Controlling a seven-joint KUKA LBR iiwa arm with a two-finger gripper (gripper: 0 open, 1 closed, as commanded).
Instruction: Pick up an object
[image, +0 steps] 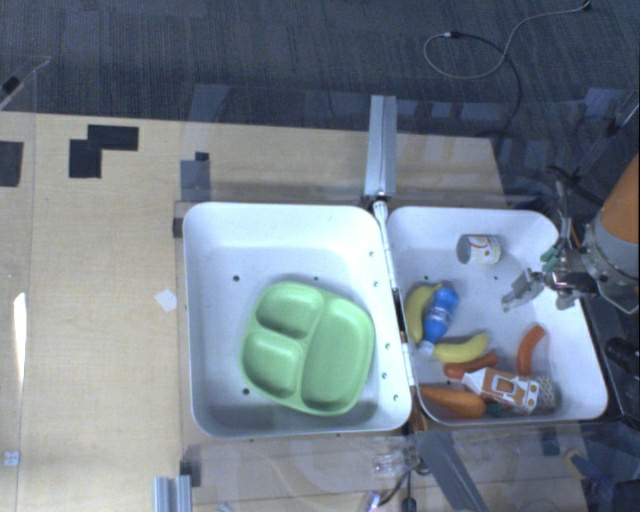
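We see two shallow white plastic bins side by side on a pale wooden bench (100, 300). The left bin (215, 250) holds a light green plastic plate (308, 347) with three compartments, lying slightly tilted toward the near right corner.

The right bin (590, 385) holds the candidate objects for picking. A small cylindrical can (479, 248) with a pale label lies on its side near the far wall. Along the left wall we find a yellow banana (415, 310), and touching its right side a blue plastic bottle (439, 315) with a white cap pointing toward the near side. A second yellow banana (463, 348) lies just below the bottle, beside a slim red-orange piece (468, 367). At the near edge rest an orange carrot-shaped toy (453, 401) and a small printed carton (510, 388) with orange and white panels. An orange-red sausage-shaped toy (530, 349) stands apart to the right, tilted.

The grey arm with its orange band (622, 215) enters from the right. Its two-finger gripper (532, 284) hovers over the right part of this bin, above the sausage-shaped toy and right of the can; nothing lies between its fingers, which appear spread.
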